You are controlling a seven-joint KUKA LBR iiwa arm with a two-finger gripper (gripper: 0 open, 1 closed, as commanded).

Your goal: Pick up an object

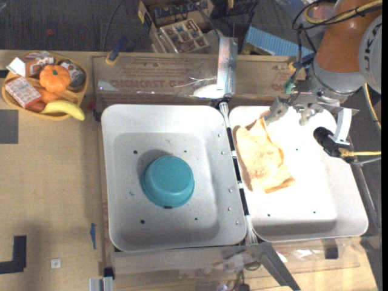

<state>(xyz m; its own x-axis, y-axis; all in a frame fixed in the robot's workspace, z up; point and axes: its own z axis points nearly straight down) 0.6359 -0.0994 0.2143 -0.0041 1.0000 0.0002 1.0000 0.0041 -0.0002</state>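
Observation:
A pale yellow cloth (262, 156) with orange edging lies in the right bin (315, 205), against its left wall. Its upper corner is pulled up into a peak that ends between the fingers of my gripper (269, 116). The gripper hangs over the back of the right bin, shut on that corner, below the grey wrist and orange band (339, 47). A teal bowl (168, 180) sits upside down in the middle of the left bin (121, 132), far from the gripper.
A wooden plate with toy fruit (45, 86) stands on the bench at the far left. A cardboard wall (157, 80) runs behind both bins. Cables and a black connector (330, 141) hang beside the wrist over the right bin.

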